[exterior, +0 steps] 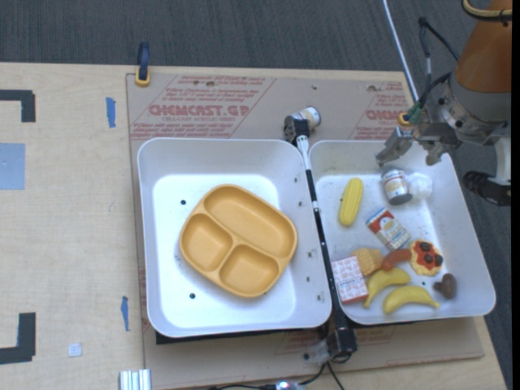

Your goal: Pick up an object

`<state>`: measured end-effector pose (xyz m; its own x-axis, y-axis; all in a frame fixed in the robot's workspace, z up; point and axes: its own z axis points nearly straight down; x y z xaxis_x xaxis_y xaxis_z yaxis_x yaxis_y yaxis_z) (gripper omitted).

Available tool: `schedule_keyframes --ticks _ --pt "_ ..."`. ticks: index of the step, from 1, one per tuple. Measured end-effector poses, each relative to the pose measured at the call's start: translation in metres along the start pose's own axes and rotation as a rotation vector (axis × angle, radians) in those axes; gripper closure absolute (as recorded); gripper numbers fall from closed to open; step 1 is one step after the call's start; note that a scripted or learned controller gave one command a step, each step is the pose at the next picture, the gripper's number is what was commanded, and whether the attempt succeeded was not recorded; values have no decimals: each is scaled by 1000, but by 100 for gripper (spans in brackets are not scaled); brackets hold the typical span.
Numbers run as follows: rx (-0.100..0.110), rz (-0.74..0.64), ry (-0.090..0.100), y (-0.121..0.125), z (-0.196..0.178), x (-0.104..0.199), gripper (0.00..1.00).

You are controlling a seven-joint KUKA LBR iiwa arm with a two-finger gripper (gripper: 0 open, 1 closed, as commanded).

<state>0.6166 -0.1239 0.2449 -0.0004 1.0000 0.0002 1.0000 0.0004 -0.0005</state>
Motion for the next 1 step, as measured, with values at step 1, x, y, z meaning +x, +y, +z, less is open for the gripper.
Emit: schedule_keyframes --ticks 1 --pt "-5 -1 -1 44 159 16 0"
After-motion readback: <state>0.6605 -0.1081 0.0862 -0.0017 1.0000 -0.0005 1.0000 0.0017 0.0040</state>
